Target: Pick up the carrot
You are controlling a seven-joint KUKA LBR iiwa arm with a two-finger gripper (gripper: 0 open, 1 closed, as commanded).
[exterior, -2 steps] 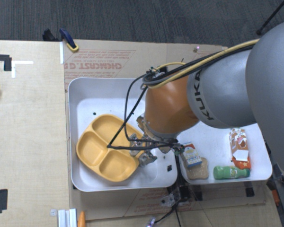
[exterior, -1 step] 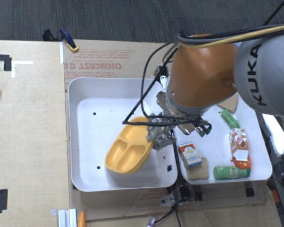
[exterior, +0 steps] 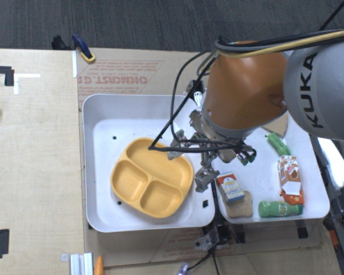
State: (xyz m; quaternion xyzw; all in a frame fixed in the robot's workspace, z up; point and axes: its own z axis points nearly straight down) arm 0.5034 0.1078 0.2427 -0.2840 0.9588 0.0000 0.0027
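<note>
Seemingly no whole carrot lay in plain sight; a green stub point(exterior: 278, 144) in the right bin point(exterior: 264, 173), beside the arm, might have been its leafy top, with the body hidden. As a toy it was probably light, stiff and smooth, best pinched across the thick middle. The gripper point(exterior: 205, 179) hung over the bins' shared wall, and its state could not be told. Counted: two bins, one plate point(exterior: 152, 179), one carton point(exterior: 231, 188), one bottle point(exterior: 281, 209), one packet point(exterior: 290, 179).

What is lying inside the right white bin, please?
In the right bin: a green bottle, a small carton on a brown slab, a red-and-white packet and a green piece. The arm covers the bin's upper part.
</note>
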